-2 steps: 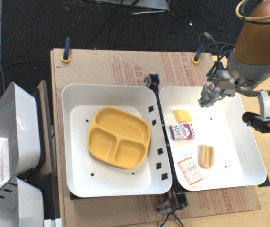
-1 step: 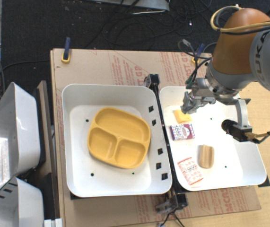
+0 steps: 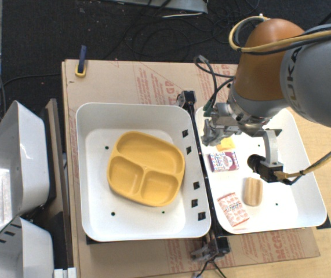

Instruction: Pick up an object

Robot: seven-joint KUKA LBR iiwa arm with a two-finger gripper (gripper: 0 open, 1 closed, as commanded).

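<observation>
My gripper (image 3: 214, 133) hangs over the upper left part of the right bin (image 3: 304, 155), close to the divider between the bins. A small yellow block (image 3: 226, 144) lies just under and to the right of it, partly covered by the gripper. Below that lies a small purple and white carton (image 3: 223, 161). A tan roll-shaped object (image 3: 252, 191) and a red and white packet (image 3: 233, 208) lie nearer the front of the same bin. The arm's orange band (image 3: 266, 51) and grey body hide the bin's back right part.
The left bin (image 3: 90, 155) holds a yellow divided plate (image 3: 146, 168). A black fitting with a cable (image 3: 265, 168) hangs from the arm beside the carton. White tubs (image 3: 14, 161) stand off the bench at the left.
</observation>
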